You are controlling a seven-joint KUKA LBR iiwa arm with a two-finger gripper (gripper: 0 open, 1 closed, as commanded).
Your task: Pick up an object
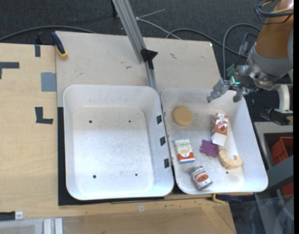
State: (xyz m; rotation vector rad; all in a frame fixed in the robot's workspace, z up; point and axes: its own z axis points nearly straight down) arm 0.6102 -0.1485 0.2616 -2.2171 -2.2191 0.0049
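Two white bins sit side by side. Below and left of the gripper, the nearer bin holds six things: one round cookie, one bottle, one small carton, one purple scrap, one pastry and one can.

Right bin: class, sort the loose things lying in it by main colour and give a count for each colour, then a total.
Tan or beige: 2, the round disc and the pastry-like piece
Red and white: 3, the bottle, the small box and the small can
Purple: 1, the crumpled purple piece
Total: 6, all in the right bin
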